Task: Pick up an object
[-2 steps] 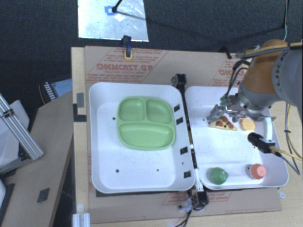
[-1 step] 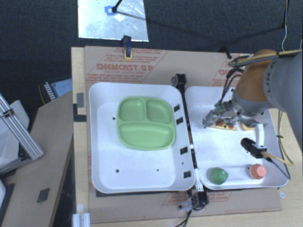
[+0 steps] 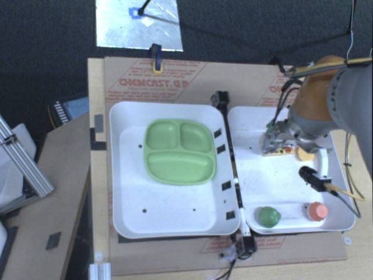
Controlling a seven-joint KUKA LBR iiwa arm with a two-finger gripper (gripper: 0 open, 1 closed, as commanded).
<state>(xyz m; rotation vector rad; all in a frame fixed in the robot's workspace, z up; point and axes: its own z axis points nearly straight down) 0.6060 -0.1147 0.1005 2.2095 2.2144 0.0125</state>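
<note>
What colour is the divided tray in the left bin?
The divided tray is pale green; camera view shows it.

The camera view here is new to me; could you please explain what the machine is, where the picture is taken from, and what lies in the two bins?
The picture comes from one fixed camera overhead, looking down at a slant. The grey machine with the orange band is a robot arm reaching in from the right. At its tip is a gripper, a two-fingered hand, now low over the back part of the right bin.

The left bin holds a green divided plate. In the right bin, a green ball and a pinkish-orange object lie near the front wall, and a pale yellow piece lies just beside the gripper.

Whether the gripper holds anything cannot be told from this angle.
</note>
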